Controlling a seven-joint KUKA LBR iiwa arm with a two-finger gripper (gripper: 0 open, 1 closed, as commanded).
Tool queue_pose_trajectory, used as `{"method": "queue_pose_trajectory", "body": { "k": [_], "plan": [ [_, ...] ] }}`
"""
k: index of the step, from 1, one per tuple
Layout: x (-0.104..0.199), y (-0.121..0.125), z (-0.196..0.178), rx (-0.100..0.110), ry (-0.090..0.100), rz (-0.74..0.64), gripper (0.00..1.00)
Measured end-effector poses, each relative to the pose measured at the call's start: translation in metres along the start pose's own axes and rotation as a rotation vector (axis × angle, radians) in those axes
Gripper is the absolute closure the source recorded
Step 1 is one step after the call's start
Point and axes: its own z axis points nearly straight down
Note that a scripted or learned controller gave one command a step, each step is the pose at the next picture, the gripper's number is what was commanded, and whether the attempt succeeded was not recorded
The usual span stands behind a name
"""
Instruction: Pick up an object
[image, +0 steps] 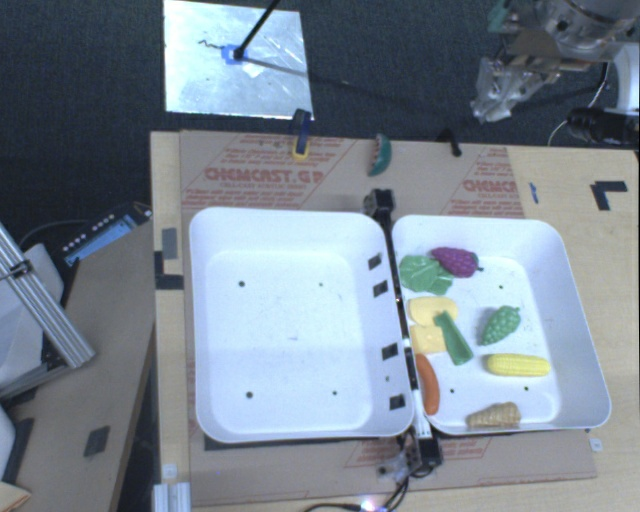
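Well, floor: dark carpet runs along the top and left, with a shiny foil sheet (236, 58) lying on it at about 11 o'clock from the bins.
Left side: a metal rail (40, 300) slants by the 9 o'clock edge, and a blue-and-black device (100, 232) sits just above it.
Bench: a tan board (170, 400) with printed brown cardboard (260, 172) beneath both bins; a yellow-and-blue clip (300, 137) rests at the cardboard's 12 o'clock edge, a small green piece (380, 153) to its right.
Left bin (210, 330): white, shallow, dotted with a few dark marks.
Right bin (575, 330): white, touching the left bin along a seam with black clips.
Task objects in the right bin: green leaf (422, 272) and purple grapes (455, 261) toward 11 o'clock; yellow block (430, 322) with a green strip (453, 339) across it near the seam; orange carrot (428, 383) at 7 o'clock; green grapes (501, 324) near the centre; corn cob (517, 365) toward 5 o'clock; tan cone (494, 415) against the 6 o'clock wall.
Gripper (497, 105): hanging over the carpet at 1 o'clock, well apart from the right bin, nothing in it; how far the tool is spread I cannot tell.
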Motion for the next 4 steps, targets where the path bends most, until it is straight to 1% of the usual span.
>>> {"method": "queue_pose_trajectory", "body": {
  "k": [1,2,3,4],
  "plan": [
    [0.087,0.001,-0.04,0.001,0.0,0.001,1.0],
    [0.115,0.002,-0.076,0.003,-0.001,0.007,1.0],
    [0.03,0.0,-0.074,0.007,-0.005,0.021,1.0],
    [-0.075,-0.002,-0.022,0.011,-0.006,0.023,1.0]
  ]
}}
